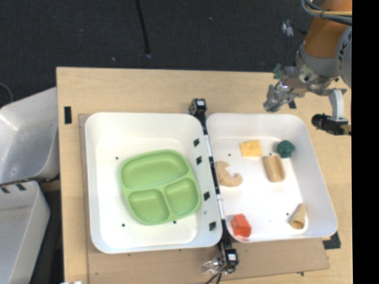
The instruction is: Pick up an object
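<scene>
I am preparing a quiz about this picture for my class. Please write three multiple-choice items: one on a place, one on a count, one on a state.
1. Where does the green divided tray lie?
A. In the left bin
B. In the right bin
C. On the bare bench

2. How many small items lie in the right bin?
A. Three
B. Six
C. Nine

3. Where is the end effector now?
A. Down inside the left bin
B. Above the bench, just beyond the right bin's far edge
C. Touching the red item

Answers:
1. A: the tray rests inside the left bin.
2. B: a yellow block, dark green item, tan cylinder, curved tan piece, red item and tan wedge.
3. B: it hangs over the wooden bench, apart from every item.
</scene>
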Available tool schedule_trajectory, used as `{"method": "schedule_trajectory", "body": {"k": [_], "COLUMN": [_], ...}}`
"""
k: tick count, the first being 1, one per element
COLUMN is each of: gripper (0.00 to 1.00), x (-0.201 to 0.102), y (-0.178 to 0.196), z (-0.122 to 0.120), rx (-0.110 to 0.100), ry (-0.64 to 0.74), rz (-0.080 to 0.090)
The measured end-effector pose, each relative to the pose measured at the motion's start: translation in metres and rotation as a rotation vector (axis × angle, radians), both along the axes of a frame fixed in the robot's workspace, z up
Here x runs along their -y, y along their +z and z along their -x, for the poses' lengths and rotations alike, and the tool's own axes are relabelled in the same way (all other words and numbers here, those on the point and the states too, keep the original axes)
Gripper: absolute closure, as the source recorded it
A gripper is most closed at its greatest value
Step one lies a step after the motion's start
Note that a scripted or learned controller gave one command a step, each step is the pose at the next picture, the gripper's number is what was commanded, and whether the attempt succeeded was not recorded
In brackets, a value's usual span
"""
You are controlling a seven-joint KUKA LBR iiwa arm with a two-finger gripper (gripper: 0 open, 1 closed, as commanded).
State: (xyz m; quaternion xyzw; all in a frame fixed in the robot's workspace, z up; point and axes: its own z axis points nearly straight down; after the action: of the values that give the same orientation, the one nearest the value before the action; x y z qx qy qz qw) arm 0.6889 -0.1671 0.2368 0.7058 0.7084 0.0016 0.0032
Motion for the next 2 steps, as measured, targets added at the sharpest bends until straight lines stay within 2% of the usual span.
{"method": "schedule_trajectory", "body": {"k": [2], "gripper": [1.0], "x": [-0.099], "y": [-0.016], "z": [0.012], "rx": [-0.007], "ry": [0.001], "rz": [-0.002]}}
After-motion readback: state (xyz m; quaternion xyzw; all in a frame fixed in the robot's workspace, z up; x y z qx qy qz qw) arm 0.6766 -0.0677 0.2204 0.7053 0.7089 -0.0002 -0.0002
